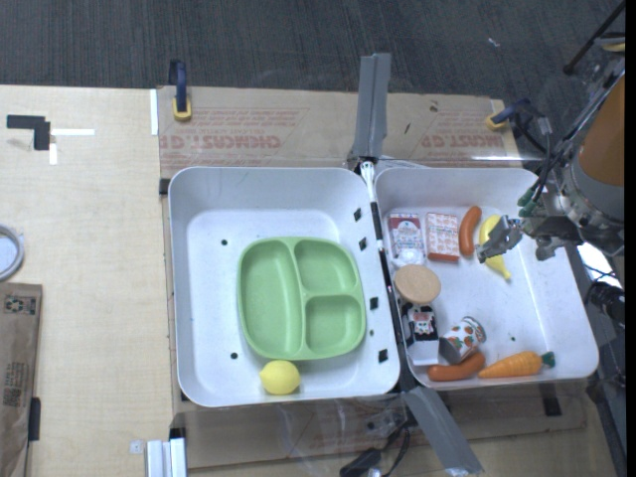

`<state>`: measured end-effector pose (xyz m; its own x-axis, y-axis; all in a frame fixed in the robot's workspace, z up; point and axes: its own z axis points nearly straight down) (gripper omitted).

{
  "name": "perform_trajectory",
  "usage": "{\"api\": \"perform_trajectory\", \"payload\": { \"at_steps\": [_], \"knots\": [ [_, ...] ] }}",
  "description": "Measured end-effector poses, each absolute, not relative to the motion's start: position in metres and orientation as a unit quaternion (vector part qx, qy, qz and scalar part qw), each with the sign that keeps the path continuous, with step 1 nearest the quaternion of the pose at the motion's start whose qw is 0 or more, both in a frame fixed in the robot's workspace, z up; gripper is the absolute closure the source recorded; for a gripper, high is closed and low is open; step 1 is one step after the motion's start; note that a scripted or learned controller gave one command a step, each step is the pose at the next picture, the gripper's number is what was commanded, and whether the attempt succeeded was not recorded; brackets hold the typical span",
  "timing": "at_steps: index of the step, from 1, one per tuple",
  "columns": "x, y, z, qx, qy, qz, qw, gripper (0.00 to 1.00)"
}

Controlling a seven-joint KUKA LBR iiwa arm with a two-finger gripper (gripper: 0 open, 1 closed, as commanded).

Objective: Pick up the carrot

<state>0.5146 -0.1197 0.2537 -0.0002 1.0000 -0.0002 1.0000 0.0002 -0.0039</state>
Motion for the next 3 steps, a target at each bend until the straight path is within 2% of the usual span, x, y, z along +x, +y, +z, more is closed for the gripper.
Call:
{"api": "perform_trajectory", "payload": {
  "at_steps": [1, 2, 3],
  "knots": [
    [0.477, -0.119, 0.184, -0.804, -0.595, 0.0015, 0.002, 0.0],
    [0.476, -0.127, 0.091, -0.878, -0.479, 0.0021, 0.002, 0.0],
    [0.587, -0.173, 0.168, -0.938, -0.346, 0.0016, 0.0, 0.0]
  ]
}}
